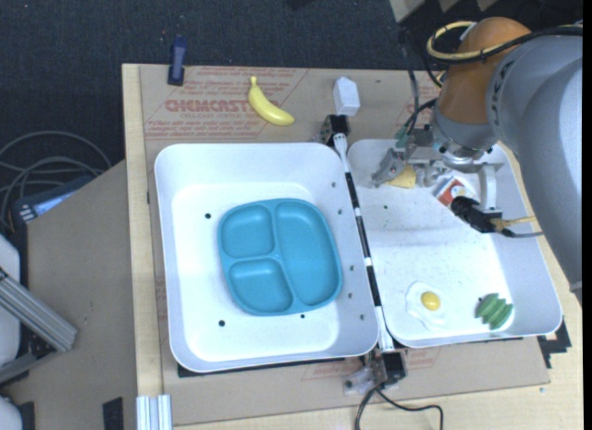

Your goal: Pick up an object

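Note:
My gripper [400, 167] hangs low over the far end of the right bin [518, 262], under the grey wrist and orange band. A small yellow object [403, 179] lies right beside the gripper tip, partly hidden by it. A red and white object [448, 190] sits just right of it, under the wrist. Near the front of the same bin lie a toy fried egg [427, 303] and a green ridged piece [494, 311].
The left bin [185, 188] holds a blue divided plate [277, 255]. On the bench behind the bins lie a yellow banana [267, 104], a small blue item [177, 59] and a white block [347, 95]. The bins' shared walls run down the middle.

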Available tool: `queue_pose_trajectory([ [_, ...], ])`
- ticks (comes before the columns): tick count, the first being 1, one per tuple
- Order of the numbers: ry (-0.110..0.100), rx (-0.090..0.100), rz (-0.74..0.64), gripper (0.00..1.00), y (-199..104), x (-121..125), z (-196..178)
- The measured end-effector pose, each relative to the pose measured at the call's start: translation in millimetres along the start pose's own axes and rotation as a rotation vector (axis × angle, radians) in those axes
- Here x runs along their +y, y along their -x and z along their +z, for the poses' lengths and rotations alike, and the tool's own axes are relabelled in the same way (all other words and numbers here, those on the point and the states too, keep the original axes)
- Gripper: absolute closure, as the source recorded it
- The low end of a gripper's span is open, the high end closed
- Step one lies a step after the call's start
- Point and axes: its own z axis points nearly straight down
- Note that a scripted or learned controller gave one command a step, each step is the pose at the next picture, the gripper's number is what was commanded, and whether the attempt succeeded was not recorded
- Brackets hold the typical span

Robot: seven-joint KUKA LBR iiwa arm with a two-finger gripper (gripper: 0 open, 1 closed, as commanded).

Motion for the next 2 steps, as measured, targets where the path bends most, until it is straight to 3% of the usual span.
queue_pose_trajectory([
  [2,0.003,-0.003,0.001,0.00,37.8,0.0,0.0],
])
